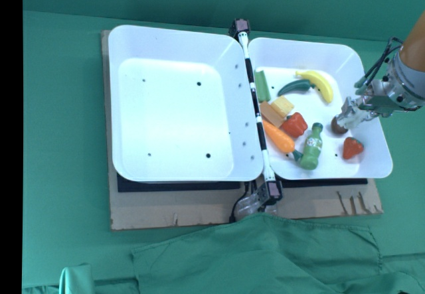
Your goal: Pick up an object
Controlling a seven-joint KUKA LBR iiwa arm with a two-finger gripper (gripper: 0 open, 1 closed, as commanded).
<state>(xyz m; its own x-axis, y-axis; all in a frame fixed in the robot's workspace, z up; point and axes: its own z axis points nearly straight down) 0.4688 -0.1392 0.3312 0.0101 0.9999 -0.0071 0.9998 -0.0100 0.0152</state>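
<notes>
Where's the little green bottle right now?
The green bottle lies in the right-hand bin near its front edge, between the carrot and the strawberry, just below the red pepper.

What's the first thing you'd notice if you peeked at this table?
Probably the pile of bright toy food in the right bin: a yellow banana, a red pepper, an orange carrot, a green bottle and a strawberry. Next, the robot's gripper reaching in from the right, just above a small brown thing.
</notes>
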